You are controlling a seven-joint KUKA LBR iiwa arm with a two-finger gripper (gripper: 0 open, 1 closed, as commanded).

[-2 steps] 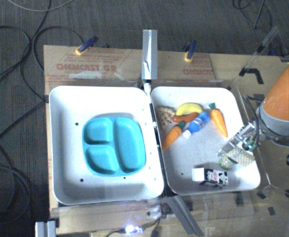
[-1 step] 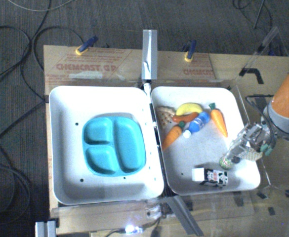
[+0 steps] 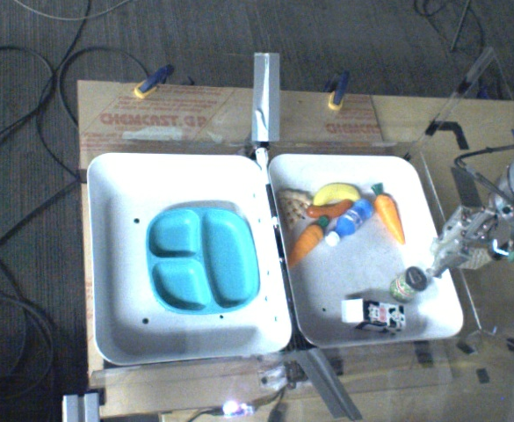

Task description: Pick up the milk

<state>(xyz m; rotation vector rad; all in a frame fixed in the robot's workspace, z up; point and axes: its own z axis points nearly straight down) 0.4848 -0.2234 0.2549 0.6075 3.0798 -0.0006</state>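
There is one camera, fixed well above the bench and looking down at a slant, far enough off to take in both bins whole. The left bin and right bin sit side by side across the middle of its view, with dark floor beyond the bench's far edge at the top.

The arm is cut off by the right edge, so just the hand and a bit of wrist show over the right bin's right rim; whether its fingers are parted is too blurred to tell. The milk at the near wall is small, its print unreadable. The banana is partly covered by the blue bottle. The worktop's right part runs out of view
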